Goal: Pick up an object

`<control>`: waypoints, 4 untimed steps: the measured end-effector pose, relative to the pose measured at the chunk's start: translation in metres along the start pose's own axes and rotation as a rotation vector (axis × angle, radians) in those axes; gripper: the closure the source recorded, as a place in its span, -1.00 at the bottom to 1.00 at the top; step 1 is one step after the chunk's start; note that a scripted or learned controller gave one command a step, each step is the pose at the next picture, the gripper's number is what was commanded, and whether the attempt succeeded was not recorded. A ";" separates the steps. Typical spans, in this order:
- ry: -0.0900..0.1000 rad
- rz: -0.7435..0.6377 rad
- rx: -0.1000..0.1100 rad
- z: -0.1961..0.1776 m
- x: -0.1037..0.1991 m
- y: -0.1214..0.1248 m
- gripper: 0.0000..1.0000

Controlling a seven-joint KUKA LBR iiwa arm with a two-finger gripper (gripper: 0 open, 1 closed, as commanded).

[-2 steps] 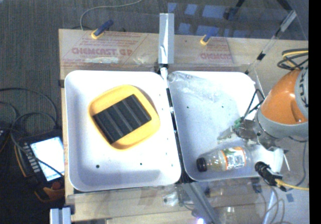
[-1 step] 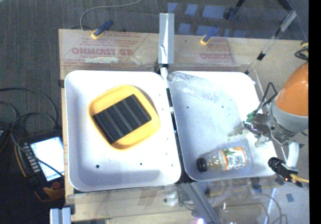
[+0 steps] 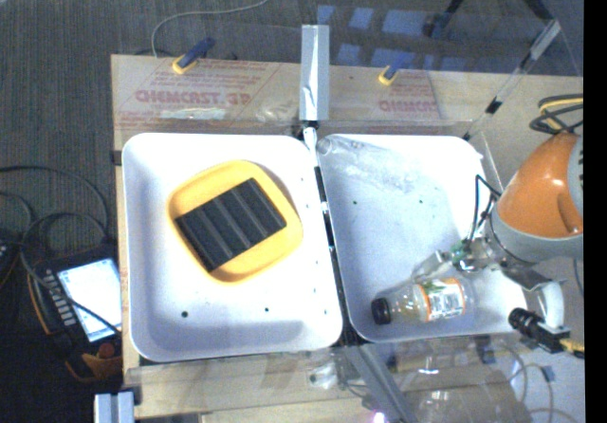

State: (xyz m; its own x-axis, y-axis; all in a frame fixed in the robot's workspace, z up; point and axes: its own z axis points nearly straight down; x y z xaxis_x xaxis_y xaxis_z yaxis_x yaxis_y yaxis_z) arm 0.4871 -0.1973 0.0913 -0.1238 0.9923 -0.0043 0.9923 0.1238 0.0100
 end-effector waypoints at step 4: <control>0.001 0.234 0.011 -0.136 -0.020 -0.004 -1.00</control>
State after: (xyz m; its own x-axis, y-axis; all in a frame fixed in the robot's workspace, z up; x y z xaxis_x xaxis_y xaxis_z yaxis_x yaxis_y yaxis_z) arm 0.4843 -0.2168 0.2269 0.1098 0.9939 -0.0022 0.9939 -0.1098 -0.0006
